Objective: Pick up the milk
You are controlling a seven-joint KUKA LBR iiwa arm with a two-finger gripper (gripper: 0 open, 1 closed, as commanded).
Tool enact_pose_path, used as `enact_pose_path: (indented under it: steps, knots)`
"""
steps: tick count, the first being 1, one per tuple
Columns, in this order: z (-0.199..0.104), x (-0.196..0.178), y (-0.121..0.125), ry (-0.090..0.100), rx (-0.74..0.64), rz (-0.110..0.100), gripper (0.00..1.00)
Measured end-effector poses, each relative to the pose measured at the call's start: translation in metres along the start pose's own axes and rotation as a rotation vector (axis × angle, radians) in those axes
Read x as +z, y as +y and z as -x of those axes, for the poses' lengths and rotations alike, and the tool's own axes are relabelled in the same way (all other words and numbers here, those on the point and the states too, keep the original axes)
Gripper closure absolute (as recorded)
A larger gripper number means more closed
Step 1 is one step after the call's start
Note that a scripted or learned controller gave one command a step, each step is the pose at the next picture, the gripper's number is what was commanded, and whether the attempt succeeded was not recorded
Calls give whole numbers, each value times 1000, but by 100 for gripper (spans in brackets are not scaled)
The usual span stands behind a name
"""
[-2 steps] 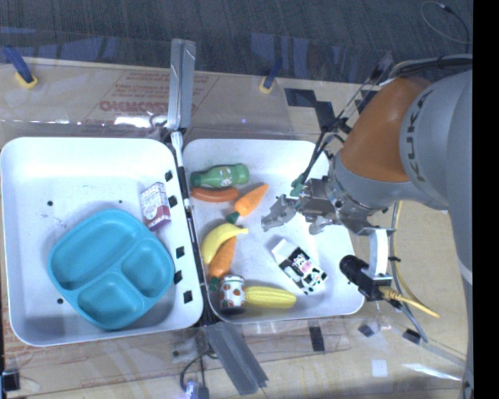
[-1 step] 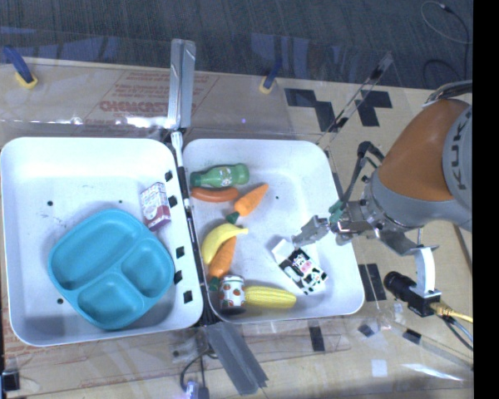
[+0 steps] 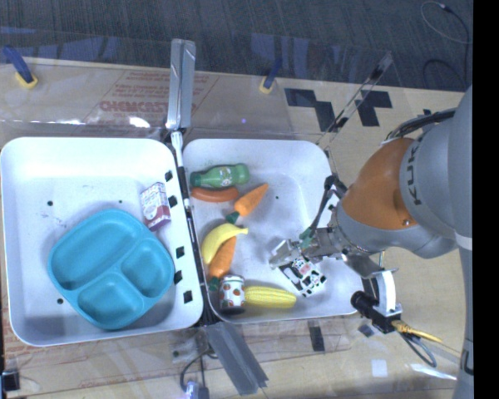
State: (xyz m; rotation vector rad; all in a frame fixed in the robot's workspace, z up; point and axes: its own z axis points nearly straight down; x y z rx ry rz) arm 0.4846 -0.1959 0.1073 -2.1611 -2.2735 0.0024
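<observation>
The milk (image 3: 308, 278) is a small white carton with black cow patches. It lies tilted on the floor of the right bin (image 3: 316, 158), near its front right corner. My gripper (image 3: 298, 252) hangs at the end of the grey and orange arm, directly over the carton's upper edge and partly covering it. Whether it touches the carton is unclear from this angle.
Left of the milk in the right bin lie a corn cob (image 3: 270, 297), a small round can (image 3: 232, 292), a banana (image 3: 218, 240), two carrots (image 3: 251, 198) and a green bottle (image 3: 220, 175). The left bin holds a blue divided plate (image 3: 108, 266) and a small red carton (image 3: 155, 204).
</observation>
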Motion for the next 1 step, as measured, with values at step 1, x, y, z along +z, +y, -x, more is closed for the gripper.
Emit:
enact_pose_path:
  steps: [1]
  knots:
    - [-1, -9, 0, 1, -3, -2, 100]
